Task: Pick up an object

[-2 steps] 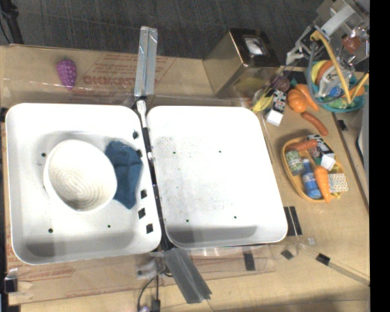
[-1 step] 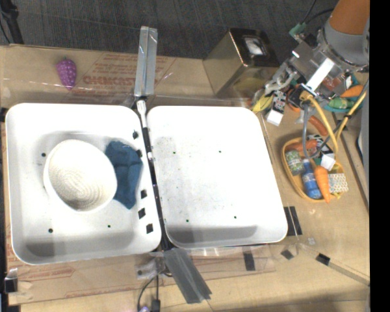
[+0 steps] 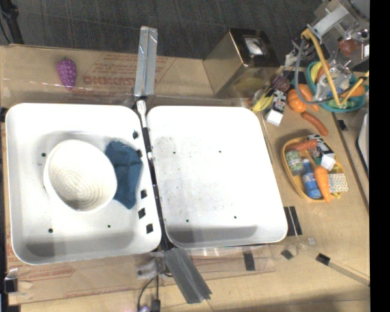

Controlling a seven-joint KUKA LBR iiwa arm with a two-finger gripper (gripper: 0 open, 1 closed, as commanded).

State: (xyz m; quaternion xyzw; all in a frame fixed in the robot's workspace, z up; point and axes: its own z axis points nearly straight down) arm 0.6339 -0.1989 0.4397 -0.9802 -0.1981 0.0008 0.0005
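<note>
We look down on two white bins. The left bin [image 3: 26,174] holds a cream woven hat [image 3: 81,174] with a blue cloth [image 3: 127,171] touching its right side. The gripper [image 3: 335,28] sits well beyond the right bin [image 3: 260,174], its opening impossible to tell. Picking hasn't begun; next we'd reach across toward the hat.

One fixed overhead camera looks down, seemingly slanted, on both bins [image 3: 208,119].

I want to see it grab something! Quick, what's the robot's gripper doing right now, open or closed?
Gripper: cannot be told. It sits at the top right corner, away from the left bin with the white bowl and blue cloth.
</note>
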